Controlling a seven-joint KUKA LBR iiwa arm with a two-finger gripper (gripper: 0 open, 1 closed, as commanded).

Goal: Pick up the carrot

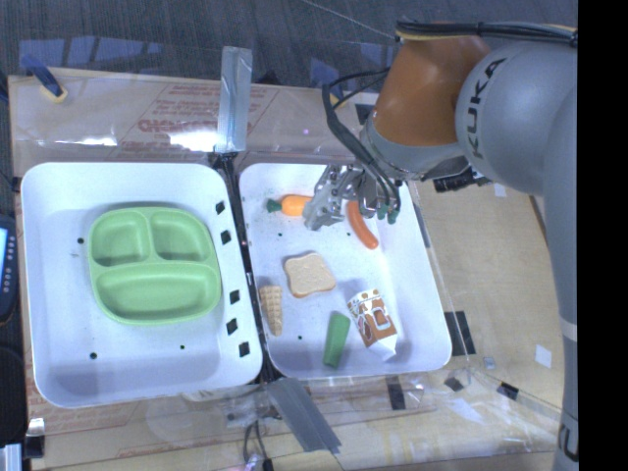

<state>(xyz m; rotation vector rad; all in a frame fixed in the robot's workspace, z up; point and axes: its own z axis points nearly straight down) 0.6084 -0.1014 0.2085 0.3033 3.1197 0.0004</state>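
Grey arm (510, 86) reaching over the right bin (422, 292), hand (345, 202) at its far edge beside the carrot (294, 205), grip state unclear, green tray (154, 263) in the left bin (49, 263).

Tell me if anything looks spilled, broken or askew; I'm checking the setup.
Nothing stands out. The green tray sits flat in the left bin; carrot, bread slice and the other items lie loose in the right bin.

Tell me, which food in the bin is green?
The cucumber, lying near the right bin's front edge. The carrot is orange, the hot dog red-orange, the bread tan.
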